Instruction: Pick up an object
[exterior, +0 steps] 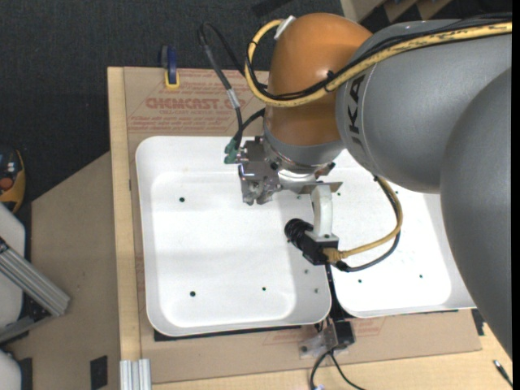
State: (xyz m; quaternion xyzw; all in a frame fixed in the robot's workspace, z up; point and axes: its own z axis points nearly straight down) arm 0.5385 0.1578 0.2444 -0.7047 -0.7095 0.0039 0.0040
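Observation:
My gripper (pixel 257 187) hangs low over the upper middle of the left white bin (pixel 148 218), close to its floor. The wrist body above it is dark metal with a green part on its left side. The grey arm with its orange band (pixel 313 63) reaches in from the right and hides the top of the right bin (pixel 406 287). The bare floor of the left bin carries only a few small dark dots. I see no loose object near the gripper.
A black connector with a yellow cable (pixel 313 246) hangs by the seam between the bins. Both bins rest on a brown board (pixel 122 136) printed CHEMCAST, with a blue clamp (pixel 171 63) at its top. An aluminium rail (pixel 32 287) lies at the left.

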